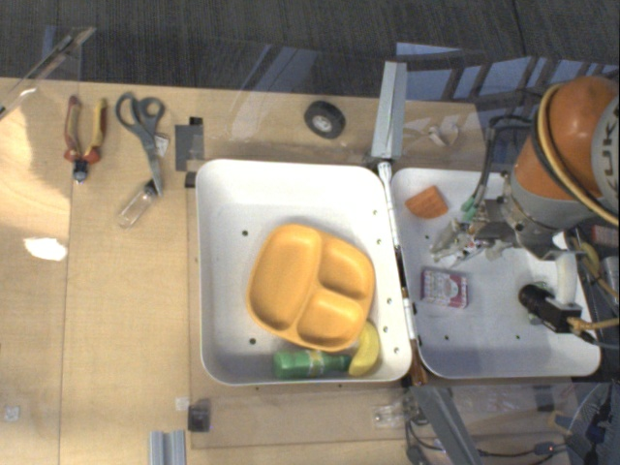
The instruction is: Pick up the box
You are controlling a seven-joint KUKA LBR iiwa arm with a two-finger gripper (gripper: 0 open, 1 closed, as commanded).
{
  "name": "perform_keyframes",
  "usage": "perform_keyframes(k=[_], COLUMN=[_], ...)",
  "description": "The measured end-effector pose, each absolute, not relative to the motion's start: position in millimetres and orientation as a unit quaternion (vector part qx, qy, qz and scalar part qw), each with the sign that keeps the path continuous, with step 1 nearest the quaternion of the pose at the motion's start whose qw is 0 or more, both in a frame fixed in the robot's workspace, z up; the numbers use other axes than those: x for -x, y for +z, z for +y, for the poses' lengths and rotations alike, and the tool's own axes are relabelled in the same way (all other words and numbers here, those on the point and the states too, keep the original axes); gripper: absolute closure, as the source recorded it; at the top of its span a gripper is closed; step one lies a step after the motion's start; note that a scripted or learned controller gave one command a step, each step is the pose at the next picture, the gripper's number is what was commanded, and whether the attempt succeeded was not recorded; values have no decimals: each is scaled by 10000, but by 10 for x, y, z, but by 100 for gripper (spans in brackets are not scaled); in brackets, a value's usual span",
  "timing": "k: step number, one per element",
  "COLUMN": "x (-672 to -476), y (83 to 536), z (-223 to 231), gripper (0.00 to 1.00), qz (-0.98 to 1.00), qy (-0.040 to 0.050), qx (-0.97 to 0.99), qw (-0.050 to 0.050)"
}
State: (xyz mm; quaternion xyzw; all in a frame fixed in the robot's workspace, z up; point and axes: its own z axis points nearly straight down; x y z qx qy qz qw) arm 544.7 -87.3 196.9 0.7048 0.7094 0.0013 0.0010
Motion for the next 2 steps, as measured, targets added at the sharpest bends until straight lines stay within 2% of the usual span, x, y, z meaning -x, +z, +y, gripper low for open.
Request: perform_keyframes(k=[1,2], x=[-5359,-5382], y=[898,1010], z=[-999,-994], gripper=[0,100], qz=[7233,7242], qy=[46,63], qx=[-6905,-6895], qw=[56,79])
